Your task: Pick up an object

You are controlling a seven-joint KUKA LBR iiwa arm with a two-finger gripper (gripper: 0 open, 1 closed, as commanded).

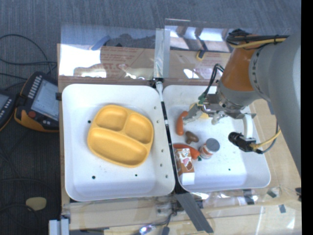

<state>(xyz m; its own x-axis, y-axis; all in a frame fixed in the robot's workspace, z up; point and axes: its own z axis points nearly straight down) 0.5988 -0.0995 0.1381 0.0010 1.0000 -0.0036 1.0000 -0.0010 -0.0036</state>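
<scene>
Several items lie in the right bin point(254, 173). Gripper point(198, 109) hovers low, grip state unclear, nothing visibly held. Sausage point(180, 123) lies just to its left, long axis near-vertical in view; nearest candidate.

Two bins sit side by side on the table point(66, 50), filling the middle of the frame. The left bin point(78, 177) holds a divided plate point(121, 134) near its centre. The right bin point(244, 173) holds a cluster along its left side: a sausage point(180, 123) uppermost, a small lump point(190, 136) just below it, a packet point(185, 163) lower still at the left wall, and a small jar point(210, 147) to the packet's right. The arm point(254, 77) occupies the upper right, above the right bin. A handheld pendant point(39, 102) lies on the floor at the far left.
</scene>
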